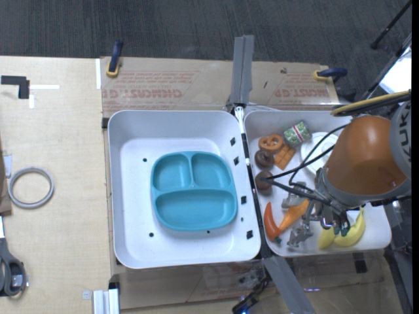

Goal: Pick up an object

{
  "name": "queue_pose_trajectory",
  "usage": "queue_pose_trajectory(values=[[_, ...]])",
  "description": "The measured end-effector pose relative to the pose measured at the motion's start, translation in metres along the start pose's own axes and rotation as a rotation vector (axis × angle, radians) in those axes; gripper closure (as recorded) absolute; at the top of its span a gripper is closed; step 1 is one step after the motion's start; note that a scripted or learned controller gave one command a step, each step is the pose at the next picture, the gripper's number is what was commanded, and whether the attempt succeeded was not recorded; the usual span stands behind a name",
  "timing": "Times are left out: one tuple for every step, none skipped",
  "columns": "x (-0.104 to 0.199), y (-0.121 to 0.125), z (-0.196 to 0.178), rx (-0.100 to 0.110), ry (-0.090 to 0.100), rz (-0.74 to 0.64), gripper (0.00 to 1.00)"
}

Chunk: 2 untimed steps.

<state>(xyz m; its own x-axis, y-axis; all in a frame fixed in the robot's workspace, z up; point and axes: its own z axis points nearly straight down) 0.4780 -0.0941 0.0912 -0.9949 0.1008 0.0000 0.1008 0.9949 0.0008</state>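
My gripper (302, 233) hangs low over the front of the right bin (251, 124), under the orange wrist band (363, 156). It is just right of an orange carrot-like piece (292, 214) and a red pepper (268, 220), and left of a yellow banana (342, 235). Whether it touches any of them is unclear. Further back in the same bin lie a brown pretzel (270, 142), a dark round piece (264, 159), an orange cracker (283, 156), a green packet (296, 133) and another brown lump (264, 181).
The left bin (124, 175) holds a blue sectioned plate (194, 190). A white plate (316, 146) lies partly under the arm. On the bench to the left are a grey tape ring (29, 187) and scissors (12, 275). Black cables (294, 172) cross the right bin.
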Motion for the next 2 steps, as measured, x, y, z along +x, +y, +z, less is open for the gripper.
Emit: queue_pose_trajectory(values=[[-0.001, 0.000, -0.009, 0.001, -0.003, -0.002, 1.00], [-0.007, -0.070, -0.002, -0.003, 0.000, -0.376, 1.00]])
